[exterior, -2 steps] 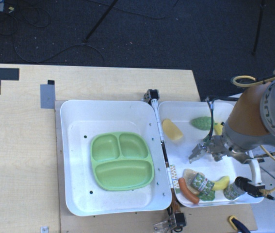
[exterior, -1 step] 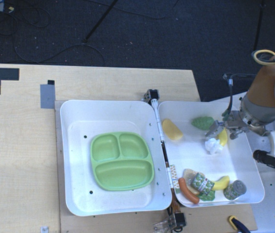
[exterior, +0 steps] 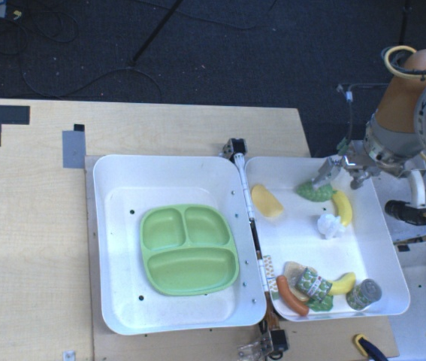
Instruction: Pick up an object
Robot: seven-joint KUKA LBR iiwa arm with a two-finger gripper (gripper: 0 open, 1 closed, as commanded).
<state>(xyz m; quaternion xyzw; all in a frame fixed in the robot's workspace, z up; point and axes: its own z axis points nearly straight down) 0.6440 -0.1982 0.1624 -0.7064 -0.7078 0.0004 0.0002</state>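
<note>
The gripper (exterior: 340, 173), fingers spread and empty, hung just above a green object (exterior: 315, 192); beside it a banana (exterior: 341, 207) lay near-vertical, with bare floor of the right bin (exterior: 288, 235) at frame centre.

My arm (exterior: 404, 119) has an orange band topped by a pale yellowish ring, then a grey wrist. The tool (exterior: 342, 171) is grey metal with thin cables beside it.

no readable text, labels or numbers
</note>
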